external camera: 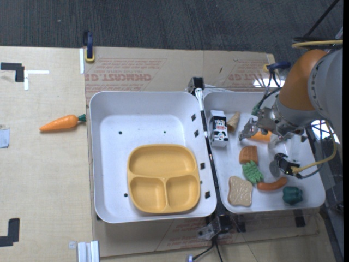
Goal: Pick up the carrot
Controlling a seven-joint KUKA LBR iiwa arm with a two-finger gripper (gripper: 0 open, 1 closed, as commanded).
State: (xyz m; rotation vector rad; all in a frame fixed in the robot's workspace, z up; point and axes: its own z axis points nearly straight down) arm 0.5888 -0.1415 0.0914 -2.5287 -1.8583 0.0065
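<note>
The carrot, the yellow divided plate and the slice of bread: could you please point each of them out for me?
carrot (59, 123), camera view, middle of its orange body
yellow divided plate (162, 153), camera view, floor of its large upper compartment
slice of bread (240, 191), camera view, centre of its face

Printed words on the cardboard under the bins

We see red print on the cardboard sheet (143, 70) behind the left bin (98, 146); it lies upside down and we cannot read it with certainty. A second red print stands behind the right bin (319, 192), also not readable. The small milk carton (218, 129) bears a picture, no readable words.
</note>
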